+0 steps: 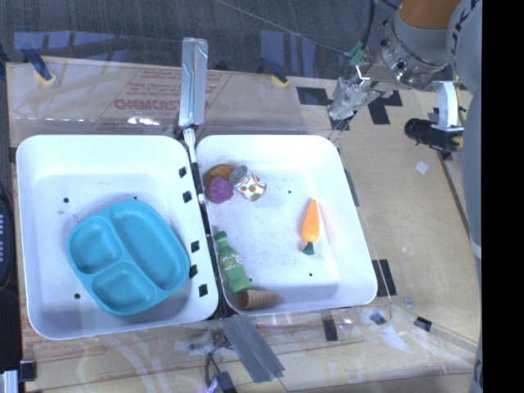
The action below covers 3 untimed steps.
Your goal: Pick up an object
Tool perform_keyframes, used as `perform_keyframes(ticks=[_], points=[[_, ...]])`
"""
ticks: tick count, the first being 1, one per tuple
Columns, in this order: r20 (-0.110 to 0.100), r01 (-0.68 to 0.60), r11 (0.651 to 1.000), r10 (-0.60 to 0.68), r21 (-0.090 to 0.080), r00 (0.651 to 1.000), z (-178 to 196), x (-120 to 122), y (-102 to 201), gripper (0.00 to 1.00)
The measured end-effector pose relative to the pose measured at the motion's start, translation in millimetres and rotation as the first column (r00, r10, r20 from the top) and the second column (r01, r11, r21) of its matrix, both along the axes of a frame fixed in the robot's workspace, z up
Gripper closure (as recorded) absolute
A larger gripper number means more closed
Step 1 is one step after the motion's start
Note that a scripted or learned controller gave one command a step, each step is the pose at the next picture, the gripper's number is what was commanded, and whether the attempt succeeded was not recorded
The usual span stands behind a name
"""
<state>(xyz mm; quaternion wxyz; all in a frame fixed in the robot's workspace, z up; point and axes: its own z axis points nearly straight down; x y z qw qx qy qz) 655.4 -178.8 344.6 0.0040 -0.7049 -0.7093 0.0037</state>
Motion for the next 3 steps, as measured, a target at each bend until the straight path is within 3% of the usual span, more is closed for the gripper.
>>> perform_keyframes(ticks=[1, 2, 3], points=[[0.015, -0.003, 1.0, 0.003, -0.002, 1.0, 82.0, 2.5, -16.6, 1.0], [0.0, -0.003, 1.0, 0.003, 0.001, 1.0, -31.1, -3.9, -29.5, 1.0], [0.018, -0.001, 1.0, 0.001, -0.002, 1.0, 76.5, -17.4, -31.5, 1.0]])
